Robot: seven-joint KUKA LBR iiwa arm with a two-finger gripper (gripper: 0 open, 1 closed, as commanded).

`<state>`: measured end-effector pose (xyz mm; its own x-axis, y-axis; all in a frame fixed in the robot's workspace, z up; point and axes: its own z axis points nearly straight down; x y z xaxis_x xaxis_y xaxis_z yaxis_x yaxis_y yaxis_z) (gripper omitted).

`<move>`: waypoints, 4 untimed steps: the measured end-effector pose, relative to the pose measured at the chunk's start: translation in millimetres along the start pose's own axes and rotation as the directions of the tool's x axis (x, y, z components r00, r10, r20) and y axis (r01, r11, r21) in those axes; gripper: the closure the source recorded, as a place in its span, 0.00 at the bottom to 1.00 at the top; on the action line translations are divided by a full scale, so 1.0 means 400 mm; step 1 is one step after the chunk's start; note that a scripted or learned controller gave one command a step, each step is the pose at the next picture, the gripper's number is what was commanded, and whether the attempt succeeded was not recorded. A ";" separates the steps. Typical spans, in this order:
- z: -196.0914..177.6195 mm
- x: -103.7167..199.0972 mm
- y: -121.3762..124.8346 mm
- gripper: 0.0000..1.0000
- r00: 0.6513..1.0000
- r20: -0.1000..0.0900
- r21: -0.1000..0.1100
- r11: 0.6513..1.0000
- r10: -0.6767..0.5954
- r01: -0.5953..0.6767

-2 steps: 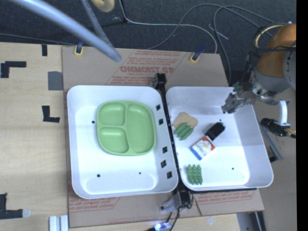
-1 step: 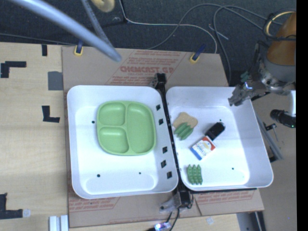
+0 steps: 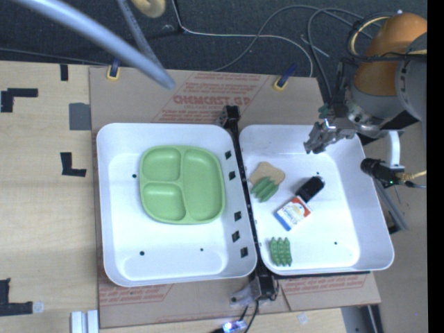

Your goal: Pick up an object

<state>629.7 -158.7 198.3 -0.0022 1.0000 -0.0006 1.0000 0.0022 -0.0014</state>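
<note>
Cardboard sheeting covers the desk (image 3: 41, 207) beneath two shallow white bins set side by side. From my remote station I see the left bin (image 3: 118, 255) holding a green divided plate (image 3: 183, 184). The right bin (image 3: 347, 248) holds five candidate objects: a tan piece (image 3: 270, 173) touching a green item (image 3: 263, 189), a black object (image 3: 310, 187) just beside a blue, white and red packet (image 3: 292, 213), and a green ridged piece (image 3: 280, 251) near the front wall. I see the end effector (image 3: 318, 143) over the right bin's rear area, apart from every object; I cannot tell whether it is spread or pressed together. Nothing sits between its tips.
</note>
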 end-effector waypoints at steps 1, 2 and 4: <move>-0.023 0.130 0.025 1.00 1.000 -0.002 -0.001 1.000 -0.004 0.004; -0.015 0.273 0.043 1.00 1.000 0.000 -0.001 1.000 -0.002 0.002; -0.011 0.554 0.035 1.00 1.000 -0.001 0.001 1.000 -0.003 0.003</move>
